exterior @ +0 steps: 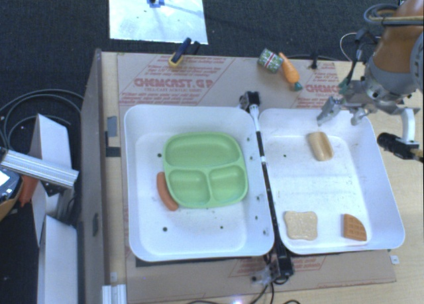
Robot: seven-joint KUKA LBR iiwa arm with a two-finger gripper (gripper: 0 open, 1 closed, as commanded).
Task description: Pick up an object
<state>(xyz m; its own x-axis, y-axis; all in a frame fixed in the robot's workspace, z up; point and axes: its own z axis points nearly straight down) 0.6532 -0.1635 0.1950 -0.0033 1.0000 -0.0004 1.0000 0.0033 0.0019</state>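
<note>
My gripper [341, 115] hangs over the far edge of the right bin [377, 170], open, with nothing between its two fingers. A tan bread roll [320, 146] lies just below and left of it in that bin. Near the bin's front edge lie a slice of toast [301, 225] and an orange waffle-patterned wedge [354, 228]. In the left bin [142, 183] a green divided plate [204, 169] sits in the middle, with an orange-red sausage [166, 191] beside its left edge.
Behind the bins on the cardboard lie a small green can [270, 59], a toy carrot [289, 71] and a yellow-and-black clip [181, 53]. A black clamp strip [260, 157] runs between the bins. Cables and a metal bar [40, 167] sit at left.
</note>
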